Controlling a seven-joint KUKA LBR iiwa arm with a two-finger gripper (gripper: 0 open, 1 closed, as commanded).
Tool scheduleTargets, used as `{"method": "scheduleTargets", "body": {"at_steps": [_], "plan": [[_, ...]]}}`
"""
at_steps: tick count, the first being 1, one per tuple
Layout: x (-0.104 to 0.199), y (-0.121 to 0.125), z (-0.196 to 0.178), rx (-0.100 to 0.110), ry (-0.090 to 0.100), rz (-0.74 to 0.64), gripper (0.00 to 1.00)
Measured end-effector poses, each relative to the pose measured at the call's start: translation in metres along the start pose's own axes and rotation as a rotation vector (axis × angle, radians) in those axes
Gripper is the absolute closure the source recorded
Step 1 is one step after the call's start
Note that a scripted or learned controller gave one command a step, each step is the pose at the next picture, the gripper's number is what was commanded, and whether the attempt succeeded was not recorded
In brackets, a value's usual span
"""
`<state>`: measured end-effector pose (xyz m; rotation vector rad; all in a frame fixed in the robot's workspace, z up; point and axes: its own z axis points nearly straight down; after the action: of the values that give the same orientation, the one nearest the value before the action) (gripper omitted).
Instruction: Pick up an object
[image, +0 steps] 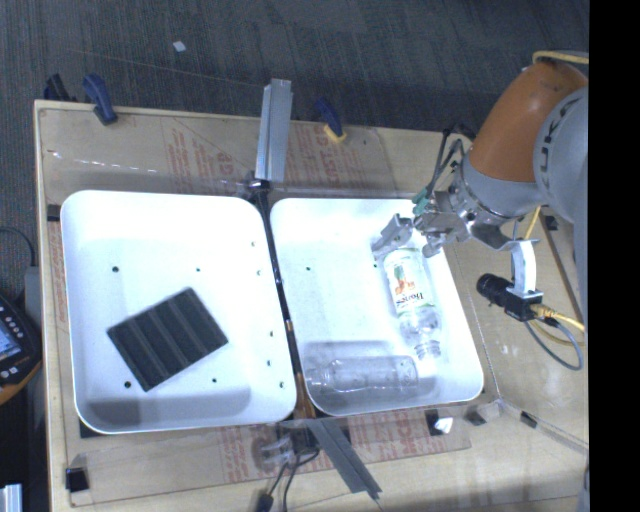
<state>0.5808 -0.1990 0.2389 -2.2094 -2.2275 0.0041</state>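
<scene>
Beside labelled bottle (408, 290), writing unreadable, clear bottle (362, 373), gripper (410, 228)

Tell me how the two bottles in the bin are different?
The labelled bottle wears a white label with red and green; the bare bottle has none. The labelled bottle runs along the right bin's right side, the bare bottle lies across its near edge. Both are clear plastic, lying down.

Wooden bench (60, 190) with two white bins (90, 215) side by side

The grey arm with its orange band (520, 120) reaches in from the right — the two-finger metal gripper (415, 232) angled down-left.
</scene>
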Motion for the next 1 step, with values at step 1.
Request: {"method": "scheduleTargets", "body": {"at_steps": [1], "plan": [[-0.0066, -0.0053, 0.1492, 0.002, 0.005, 0.03, 0.0]]}}
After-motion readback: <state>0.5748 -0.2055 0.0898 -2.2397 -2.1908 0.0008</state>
